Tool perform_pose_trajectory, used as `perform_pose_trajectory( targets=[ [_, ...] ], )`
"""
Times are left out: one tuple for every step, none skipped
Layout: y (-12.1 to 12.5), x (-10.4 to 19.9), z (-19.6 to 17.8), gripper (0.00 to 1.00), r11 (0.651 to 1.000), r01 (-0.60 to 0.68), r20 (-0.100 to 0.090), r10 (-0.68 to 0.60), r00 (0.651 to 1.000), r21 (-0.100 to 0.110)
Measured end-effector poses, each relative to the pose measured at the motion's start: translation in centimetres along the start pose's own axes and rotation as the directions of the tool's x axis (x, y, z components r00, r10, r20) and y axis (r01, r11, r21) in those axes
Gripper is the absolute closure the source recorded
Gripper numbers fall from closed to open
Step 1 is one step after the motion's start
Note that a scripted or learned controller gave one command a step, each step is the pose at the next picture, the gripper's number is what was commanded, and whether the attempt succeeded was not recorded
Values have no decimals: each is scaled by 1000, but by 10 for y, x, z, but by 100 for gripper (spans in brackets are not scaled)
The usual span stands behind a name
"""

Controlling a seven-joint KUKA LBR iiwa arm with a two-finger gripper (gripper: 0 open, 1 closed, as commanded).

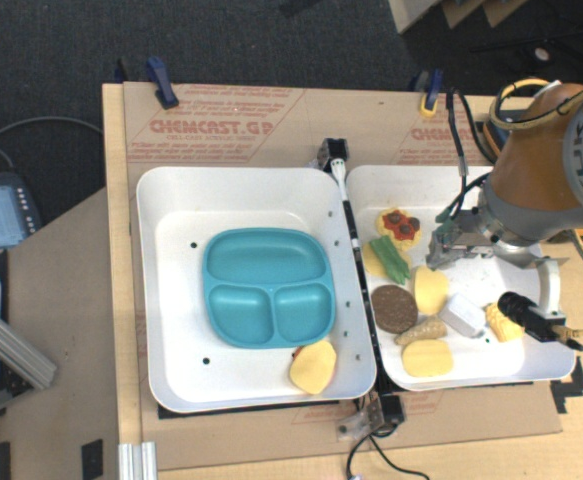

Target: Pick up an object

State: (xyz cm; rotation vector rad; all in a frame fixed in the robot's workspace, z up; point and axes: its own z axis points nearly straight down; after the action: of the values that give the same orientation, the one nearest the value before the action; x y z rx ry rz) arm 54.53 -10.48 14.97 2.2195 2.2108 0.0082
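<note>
1. The gripper [449, 251] hangs over the middle of the right bin [546, 368], near its far half; whether its jaws are open or shut I cannot tell, and nothing shows between them.
2. Just beneath and toward the near edge lies a pale yellow block [431, 290]; a green piece [390, 258] lies beside the gripper toward the left wall, its long axis slanting from the far-left to the near-right.
3. Counted in the right bin: one red-and-yellow piece [400, 224], one brown disc [394, 308], one white block [463, 318].
4. The left bin [161, 268] carries one teal divided plate [268, 286] and one yellow lump [313, 367] at its near-right corner.
</note>
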Motion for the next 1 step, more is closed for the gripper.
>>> perform_pose_trajectory(
  targets=[
    [1, 0, -10, 100, 1000, 0, 1, 0, 1000, -2]
  ],
)
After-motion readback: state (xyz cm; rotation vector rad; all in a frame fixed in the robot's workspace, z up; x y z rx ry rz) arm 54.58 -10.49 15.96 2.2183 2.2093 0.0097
